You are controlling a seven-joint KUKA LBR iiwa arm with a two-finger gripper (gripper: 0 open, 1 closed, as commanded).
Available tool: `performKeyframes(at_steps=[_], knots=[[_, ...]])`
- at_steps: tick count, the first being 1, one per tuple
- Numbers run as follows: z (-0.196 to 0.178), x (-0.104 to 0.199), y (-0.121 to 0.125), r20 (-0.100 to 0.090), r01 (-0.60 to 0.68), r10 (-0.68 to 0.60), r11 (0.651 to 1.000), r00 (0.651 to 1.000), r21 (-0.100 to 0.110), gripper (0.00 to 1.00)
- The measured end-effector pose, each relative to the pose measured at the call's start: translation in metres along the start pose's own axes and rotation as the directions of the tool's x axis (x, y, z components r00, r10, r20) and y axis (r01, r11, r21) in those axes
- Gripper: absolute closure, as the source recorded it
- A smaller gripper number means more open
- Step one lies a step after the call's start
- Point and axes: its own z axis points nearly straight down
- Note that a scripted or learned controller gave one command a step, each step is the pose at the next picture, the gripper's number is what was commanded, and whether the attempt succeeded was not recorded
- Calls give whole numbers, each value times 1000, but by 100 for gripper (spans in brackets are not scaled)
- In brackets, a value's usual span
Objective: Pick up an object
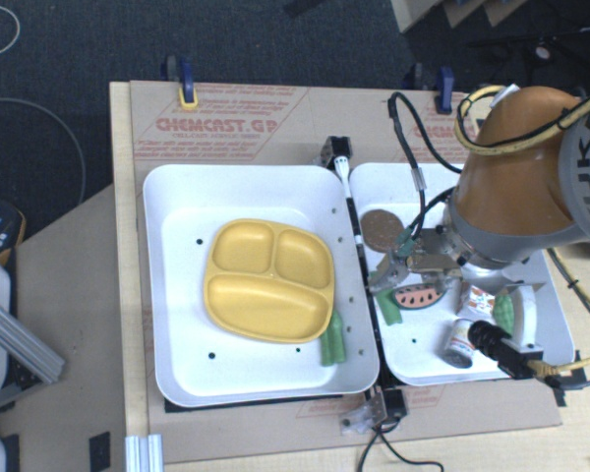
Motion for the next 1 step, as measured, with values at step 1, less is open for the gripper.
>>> performKeyframes(at_steps=[1], knots=[[-19, -4, 3, 2, -7, 7, 1000, 1000, -21, 100]])
